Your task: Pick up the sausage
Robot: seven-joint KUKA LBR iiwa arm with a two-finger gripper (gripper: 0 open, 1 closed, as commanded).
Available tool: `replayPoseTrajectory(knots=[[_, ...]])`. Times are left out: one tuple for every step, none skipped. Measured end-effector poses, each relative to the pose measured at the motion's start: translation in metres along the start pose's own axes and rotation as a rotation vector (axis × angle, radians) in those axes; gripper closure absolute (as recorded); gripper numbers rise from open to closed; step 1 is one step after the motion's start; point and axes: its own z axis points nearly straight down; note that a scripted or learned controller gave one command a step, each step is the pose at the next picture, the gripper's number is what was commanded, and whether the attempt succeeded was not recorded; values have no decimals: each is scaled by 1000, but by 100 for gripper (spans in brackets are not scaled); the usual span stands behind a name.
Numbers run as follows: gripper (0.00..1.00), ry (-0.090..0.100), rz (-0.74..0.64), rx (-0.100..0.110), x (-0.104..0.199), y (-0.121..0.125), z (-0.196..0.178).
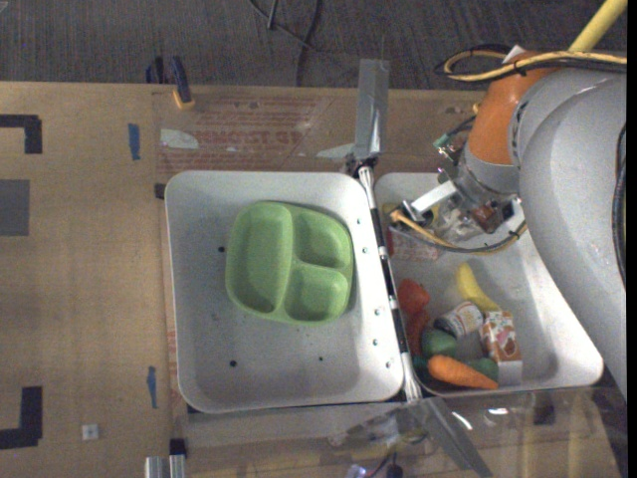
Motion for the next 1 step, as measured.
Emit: replayPoseTrajectory(knots=[[100, 3, -219, 3, -4, 13, 0]])
